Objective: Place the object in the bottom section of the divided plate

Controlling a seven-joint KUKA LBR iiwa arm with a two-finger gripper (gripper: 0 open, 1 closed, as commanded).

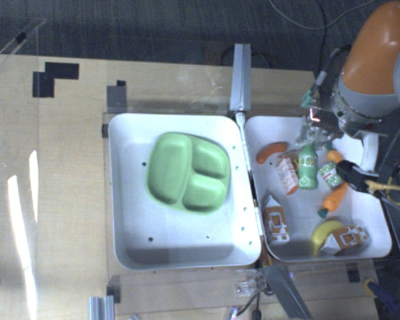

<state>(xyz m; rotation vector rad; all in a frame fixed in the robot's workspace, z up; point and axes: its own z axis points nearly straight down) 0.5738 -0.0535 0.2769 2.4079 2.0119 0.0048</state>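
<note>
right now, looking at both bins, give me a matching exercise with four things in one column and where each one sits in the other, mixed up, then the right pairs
Things:
1. green divided plate
2. banana
3. sausage
4. green bottle

Places:
A. near front edge of the right bin, beside a small carton
B. upright in the right bin, just below the gripper
C. middle of the left bin
D. back left corner of the right bin, close to the divider between bins

Pairs: 1-C, 2-A, 3-D, 4-B
</note>
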